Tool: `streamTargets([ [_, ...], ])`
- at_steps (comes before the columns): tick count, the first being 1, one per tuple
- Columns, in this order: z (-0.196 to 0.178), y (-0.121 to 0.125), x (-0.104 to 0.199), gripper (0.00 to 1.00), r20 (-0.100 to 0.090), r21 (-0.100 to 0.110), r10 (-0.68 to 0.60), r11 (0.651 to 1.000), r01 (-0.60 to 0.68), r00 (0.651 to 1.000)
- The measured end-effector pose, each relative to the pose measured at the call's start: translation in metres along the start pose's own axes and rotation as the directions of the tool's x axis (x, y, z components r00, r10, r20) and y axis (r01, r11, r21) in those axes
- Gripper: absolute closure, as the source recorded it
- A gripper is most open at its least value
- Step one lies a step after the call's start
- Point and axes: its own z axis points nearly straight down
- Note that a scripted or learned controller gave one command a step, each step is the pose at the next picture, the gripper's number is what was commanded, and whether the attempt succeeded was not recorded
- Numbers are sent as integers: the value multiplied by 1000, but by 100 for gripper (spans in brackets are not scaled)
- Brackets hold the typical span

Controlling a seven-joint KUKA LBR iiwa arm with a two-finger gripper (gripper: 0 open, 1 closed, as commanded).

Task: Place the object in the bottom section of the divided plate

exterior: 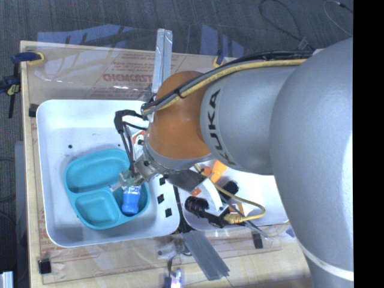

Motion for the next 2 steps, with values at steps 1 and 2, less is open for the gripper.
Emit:
streamTargets([
  [1,1,54,97,100,0,3,130,991,-130,991],
  [2,-8,54,97,100,0,6,123,992,-123,992],
])
